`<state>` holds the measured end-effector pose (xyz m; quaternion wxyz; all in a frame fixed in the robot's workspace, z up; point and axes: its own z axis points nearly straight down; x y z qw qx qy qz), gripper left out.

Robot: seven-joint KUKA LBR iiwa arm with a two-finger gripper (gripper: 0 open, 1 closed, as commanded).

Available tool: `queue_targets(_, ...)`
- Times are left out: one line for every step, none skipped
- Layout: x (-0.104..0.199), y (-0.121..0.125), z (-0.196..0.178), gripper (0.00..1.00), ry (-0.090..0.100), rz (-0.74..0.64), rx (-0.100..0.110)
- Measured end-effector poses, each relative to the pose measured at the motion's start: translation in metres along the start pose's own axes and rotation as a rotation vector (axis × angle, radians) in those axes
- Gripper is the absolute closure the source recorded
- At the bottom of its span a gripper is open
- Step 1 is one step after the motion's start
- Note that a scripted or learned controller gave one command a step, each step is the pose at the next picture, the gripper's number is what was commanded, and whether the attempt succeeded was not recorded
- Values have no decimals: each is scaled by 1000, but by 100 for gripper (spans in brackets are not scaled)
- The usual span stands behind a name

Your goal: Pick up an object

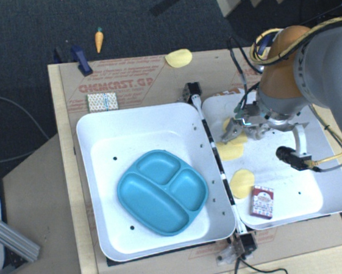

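My gripper (242,128) is low over the upper left part of the right bin (330,192), below the arm's orange band (281,68). A flat yellow piece (231,150) lies just beneath and in front of it, and another bit of yellow (227,123) shows at the gripper's left side. Whether the gripper touches either one is hidden. Nearer the bin's front lie a round yellow object (242,182) and a small red box (262,202).
The left bin (97,135) holds a blue divided plate (162,191). A black part (293,157) with a yellow cable hangs right of the gripper. Behind the bins on the board lie a yellow lump (178,58), a patterned packet (102,101) and a blue item (80,60).
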<state>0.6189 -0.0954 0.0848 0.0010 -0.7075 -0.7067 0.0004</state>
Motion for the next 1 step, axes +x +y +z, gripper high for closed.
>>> queue_targets(1, -1, 0, 0, 1, 0, 0)
